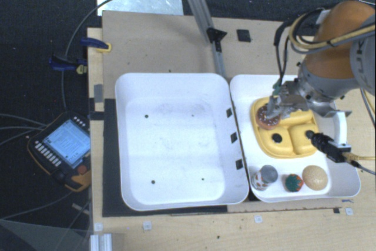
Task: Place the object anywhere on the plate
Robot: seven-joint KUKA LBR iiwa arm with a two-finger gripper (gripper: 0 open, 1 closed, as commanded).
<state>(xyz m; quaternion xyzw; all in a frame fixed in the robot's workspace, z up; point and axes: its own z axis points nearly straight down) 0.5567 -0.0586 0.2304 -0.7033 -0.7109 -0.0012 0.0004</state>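
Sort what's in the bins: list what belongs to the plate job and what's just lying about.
For the job: yellow plate, brown round object on its left part, hand over it.

Lying about: grey ball, green-and-red ball, tan egg-shaped thing, left bin.

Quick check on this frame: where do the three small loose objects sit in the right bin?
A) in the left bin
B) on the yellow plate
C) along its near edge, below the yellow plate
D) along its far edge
C: the grey object, green ball and tan ball line up along the right bin's near edge, below the yellow plate.
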